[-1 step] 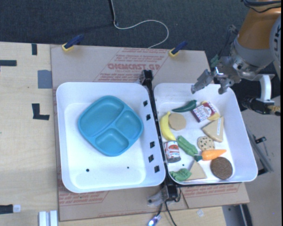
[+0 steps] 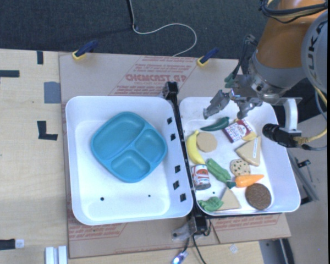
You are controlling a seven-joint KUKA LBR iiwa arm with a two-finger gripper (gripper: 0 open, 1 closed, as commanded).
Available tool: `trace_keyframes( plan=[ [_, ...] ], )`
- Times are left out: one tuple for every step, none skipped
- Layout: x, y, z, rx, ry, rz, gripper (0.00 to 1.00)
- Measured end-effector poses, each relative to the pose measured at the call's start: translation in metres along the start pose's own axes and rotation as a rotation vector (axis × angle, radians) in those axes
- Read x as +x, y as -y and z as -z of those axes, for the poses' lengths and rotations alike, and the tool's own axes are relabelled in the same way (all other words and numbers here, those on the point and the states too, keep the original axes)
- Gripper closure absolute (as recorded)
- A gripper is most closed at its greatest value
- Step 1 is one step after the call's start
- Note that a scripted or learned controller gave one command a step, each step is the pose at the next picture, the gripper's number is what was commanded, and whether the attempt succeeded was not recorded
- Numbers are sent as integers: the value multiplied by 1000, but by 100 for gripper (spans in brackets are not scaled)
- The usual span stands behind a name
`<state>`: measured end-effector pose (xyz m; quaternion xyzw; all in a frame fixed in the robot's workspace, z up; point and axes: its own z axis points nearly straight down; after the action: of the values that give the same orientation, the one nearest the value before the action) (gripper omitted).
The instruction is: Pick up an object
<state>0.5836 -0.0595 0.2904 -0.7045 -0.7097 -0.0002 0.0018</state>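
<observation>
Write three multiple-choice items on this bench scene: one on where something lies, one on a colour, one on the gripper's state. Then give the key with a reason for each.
1. Where does the sectioned plate lie?
A. in the left bin
B. in the right bin
C. on the cardboard outside the bins

2. What colour is that plate?
A. red
B. blue
C. yellow

3. How does the gripper stand?
A. shut on the banana
B. shut on the plate
C. open, holding nothing

Key:
1. A: the plate rests inside the left bin, apart from the toy food.
2. B: it is plainly light blue.
3. C: the fingers are spread above the right bin, with nothing between them, and the banana lies on the bin floor.
</observation>
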Motion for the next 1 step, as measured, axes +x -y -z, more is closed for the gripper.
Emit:
trace_keyframes(
  plan=[
    [-3, -1, 8, 0, 2, -4, 100]
  ],
)
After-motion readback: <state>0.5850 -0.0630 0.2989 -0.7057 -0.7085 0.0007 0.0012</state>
